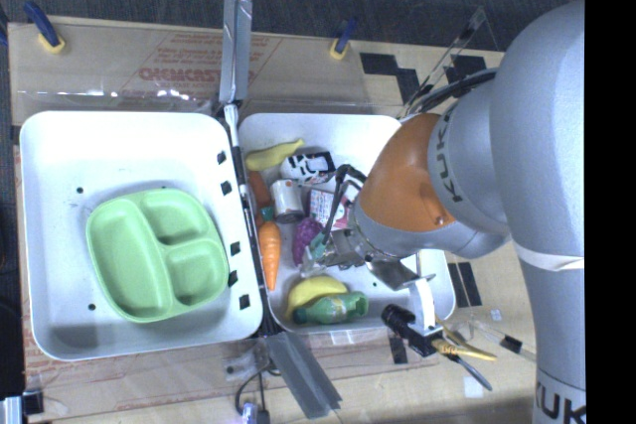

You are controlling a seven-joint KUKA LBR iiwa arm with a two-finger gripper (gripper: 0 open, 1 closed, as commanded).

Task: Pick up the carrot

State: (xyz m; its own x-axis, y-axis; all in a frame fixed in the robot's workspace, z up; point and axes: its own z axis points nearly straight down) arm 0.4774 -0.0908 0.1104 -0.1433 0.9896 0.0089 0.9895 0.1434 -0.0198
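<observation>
The carrot (268,254) is orange and lies lengthwise along the left wall of the right bin (374,126), tip toward the front. My gripper (320,251) hangs low over the middle of that bin, just right of the carrot and right next to a purple item (304,238). Nothing shows the carrot in its grasp; the carrot rests on the bin floor. The grey arm with its orange band (402,189) hides the right part of the bin.
The right bin also holds a yellow banana (316,290), a green bottle (333,310), a small can (288,200), a pale yellow piece (273,155), a black-and-white object (314,165) and a pink packet (323,206). A green divided plate (159,253) lies in the left bin (60,144).
</observation>
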